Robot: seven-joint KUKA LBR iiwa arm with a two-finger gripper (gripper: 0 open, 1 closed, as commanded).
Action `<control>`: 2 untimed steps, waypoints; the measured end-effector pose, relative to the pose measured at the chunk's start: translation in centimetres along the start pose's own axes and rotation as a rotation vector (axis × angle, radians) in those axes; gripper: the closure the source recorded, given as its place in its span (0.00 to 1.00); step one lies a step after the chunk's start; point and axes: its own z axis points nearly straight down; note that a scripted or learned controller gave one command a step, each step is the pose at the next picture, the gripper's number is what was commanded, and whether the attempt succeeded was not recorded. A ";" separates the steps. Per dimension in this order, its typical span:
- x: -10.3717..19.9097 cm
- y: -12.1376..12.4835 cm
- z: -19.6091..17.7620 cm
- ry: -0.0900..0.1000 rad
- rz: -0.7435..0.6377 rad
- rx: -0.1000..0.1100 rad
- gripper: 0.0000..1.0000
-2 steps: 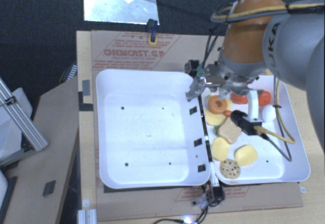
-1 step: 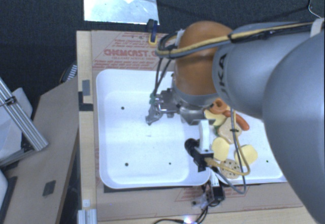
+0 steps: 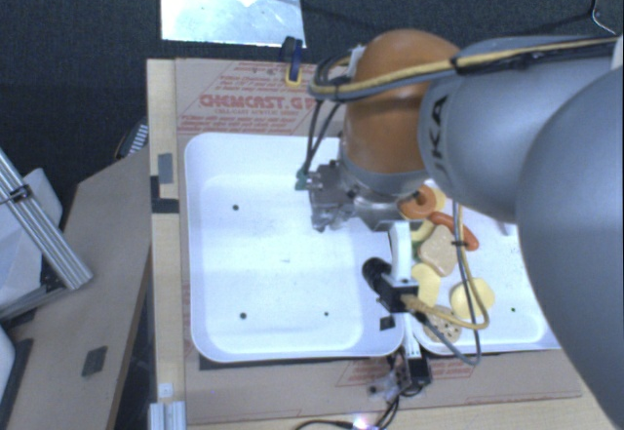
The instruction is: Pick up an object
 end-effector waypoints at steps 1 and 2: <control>9.6 6.2 -1.1 0.004 -0.008 -0.005 1.00; 8.8 14.2 -1.2 -0.001 0.000 -0.005 1.00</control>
